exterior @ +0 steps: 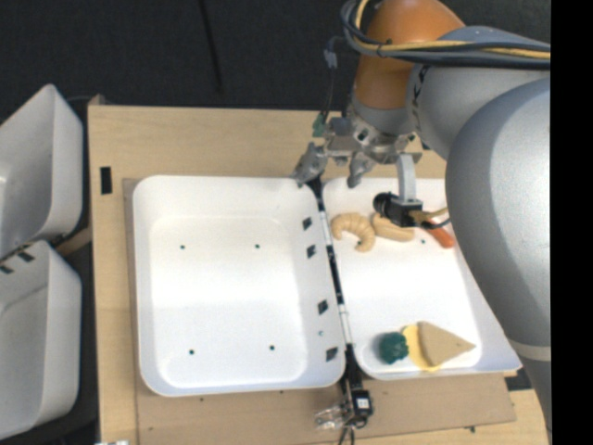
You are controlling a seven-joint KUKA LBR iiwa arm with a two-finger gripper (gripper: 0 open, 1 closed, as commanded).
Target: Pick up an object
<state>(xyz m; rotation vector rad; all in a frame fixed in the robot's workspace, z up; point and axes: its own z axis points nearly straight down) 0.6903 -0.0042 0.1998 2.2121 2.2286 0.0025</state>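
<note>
Tool [345, 160] hangs with fingers spread and empty at the right bin's [463, 276] far rim. Just beyond lies a curved tan toy [369, 229], probably light, smooth and stiff; its narrow middle looks the surest place to pinch.

White bins [222, 378], tan croissant [366, 228], green ball [392, 347], beige wedge [443, 343].

- Arm [500, 202] cut off at right edge (covering right bin's [408, 295] far corner).
- Orange object [441, 236] half hidden behind arm.
- Gripper [357, 170] fingers too blurred to read.
</note>
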